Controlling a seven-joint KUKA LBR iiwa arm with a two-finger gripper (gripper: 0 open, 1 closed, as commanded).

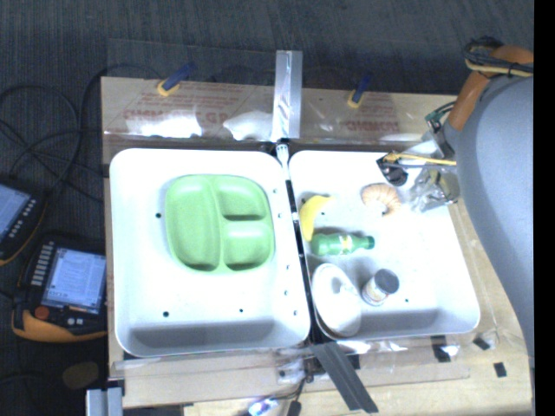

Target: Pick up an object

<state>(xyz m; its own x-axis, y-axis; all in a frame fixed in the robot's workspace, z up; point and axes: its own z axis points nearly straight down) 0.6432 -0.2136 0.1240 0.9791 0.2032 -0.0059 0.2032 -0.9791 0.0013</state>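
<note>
The end effector (422,183) hangs at the right bin's (434,315) far right corner; I cannot tell its state. Beside it lies a shrimp (381,197), then a banana (310,214), green bottle (341,244), can (379,286). No label is readable.

Your arm (507,189): grey, reaching in from the right. Your gripper (416,176): low, at the upper right.

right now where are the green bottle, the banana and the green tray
green bottle (341,244): camera view, middle of its body, lying in the right bin
banana (311,212): camera view, middle of its curve
green tray (218,222): camera view, central divider, in the left bin
</note>
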